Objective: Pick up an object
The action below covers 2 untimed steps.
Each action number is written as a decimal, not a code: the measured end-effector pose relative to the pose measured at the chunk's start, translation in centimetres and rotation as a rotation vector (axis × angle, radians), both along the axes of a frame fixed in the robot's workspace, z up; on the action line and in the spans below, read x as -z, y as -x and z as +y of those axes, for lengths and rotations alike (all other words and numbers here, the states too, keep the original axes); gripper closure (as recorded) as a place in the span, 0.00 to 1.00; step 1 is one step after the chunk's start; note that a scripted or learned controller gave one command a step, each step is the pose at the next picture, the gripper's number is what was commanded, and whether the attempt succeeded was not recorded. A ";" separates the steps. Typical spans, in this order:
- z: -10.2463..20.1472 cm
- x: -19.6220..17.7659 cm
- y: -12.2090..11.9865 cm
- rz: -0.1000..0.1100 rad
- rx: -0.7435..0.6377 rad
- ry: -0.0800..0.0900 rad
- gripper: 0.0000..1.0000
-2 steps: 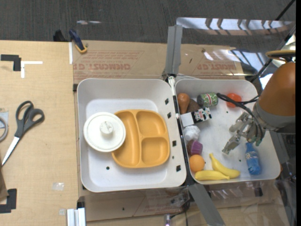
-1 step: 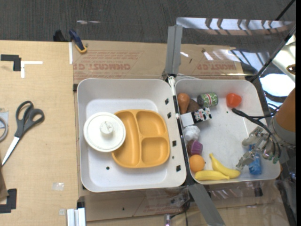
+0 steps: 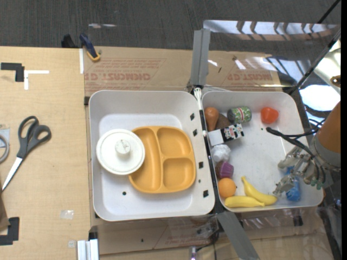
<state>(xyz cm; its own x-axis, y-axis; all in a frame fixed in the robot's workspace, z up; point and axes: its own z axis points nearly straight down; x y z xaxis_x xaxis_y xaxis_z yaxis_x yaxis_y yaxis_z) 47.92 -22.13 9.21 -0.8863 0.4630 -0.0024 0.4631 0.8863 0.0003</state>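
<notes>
Brown cardboard (image 3: pixel 130 69) under bins: mirrored print, not reliably legible.

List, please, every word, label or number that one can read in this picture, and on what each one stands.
Red print on the cardboard behind the left bin: it appears mirrored and is too blurred to quote.
Red print on the cardboard behind the right bin: likewise unreadable.
Label on the small can: too small to read.

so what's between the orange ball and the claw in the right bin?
Camera view: two yellow plastic bananas lie between the round orange ball and the claw.
</notes>
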 end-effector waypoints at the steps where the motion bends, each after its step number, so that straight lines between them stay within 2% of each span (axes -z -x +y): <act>1: 0.0 0.0 0.0 0.000 -0.018 0.000 0.00; 2: 0.0 0.0 0.0 0.000 -0.012 0.000 0.00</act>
